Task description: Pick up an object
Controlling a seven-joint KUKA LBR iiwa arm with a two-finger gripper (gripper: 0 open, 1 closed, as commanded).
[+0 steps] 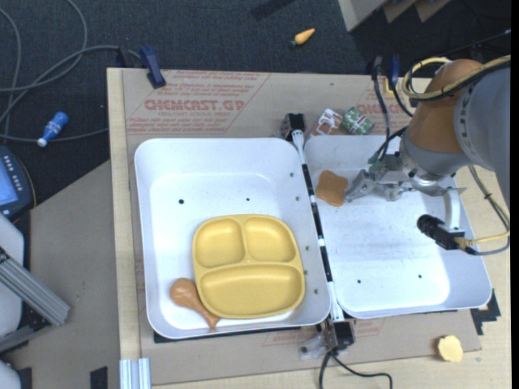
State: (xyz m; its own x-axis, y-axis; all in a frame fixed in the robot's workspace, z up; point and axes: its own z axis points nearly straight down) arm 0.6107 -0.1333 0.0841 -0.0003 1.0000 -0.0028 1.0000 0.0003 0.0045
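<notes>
Seemingly, the gripper is nudging the brown slab against the bin wall; jaw state unclear; it risks sliding away.

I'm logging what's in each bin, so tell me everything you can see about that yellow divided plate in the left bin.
The yellow divided plate is a rounded-square tray that looks like smooth moulded plastic, pale mustard in colour. It has three compartments: two smaller ones along its far side and one wide one along the near side, with nothing visible in them. It lies flat and right side up on the floor of the left bin, toward the near edge. An orange drumstick-shaped toy lies against its near-left corner.
</notes>
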